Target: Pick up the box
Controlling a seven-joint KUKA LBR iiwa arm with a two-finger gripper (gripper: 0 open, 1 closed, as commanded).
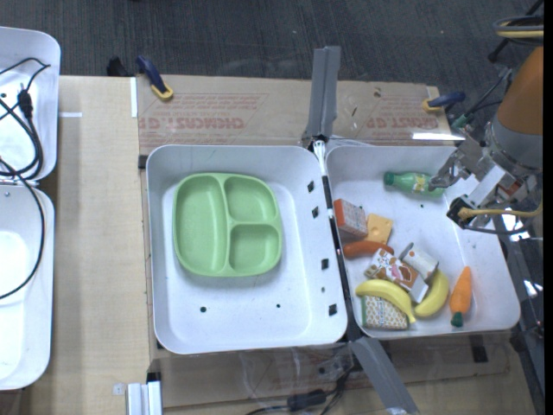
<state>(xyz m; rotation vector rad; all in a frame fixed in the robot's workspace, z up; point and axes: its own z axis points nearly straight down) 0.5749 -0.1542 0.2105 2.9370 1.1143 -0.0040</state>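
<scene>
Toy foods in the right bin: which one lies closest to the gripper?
The green bottle, on its side at the bin's far end, just left of the gripper; the others lie nearer the camera.

The box (351, 219) sits against the right bin's left wall (329, 232), cheese wedge (378, 228) touching its right; open floor lies above it, toward the green bottle (413, 182).

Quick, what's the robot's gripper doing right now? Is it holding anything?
Gripper: over the right bin's far right side, near the green bottle. Nothing can be seen in it; open or closed cannot be told.
</scene>
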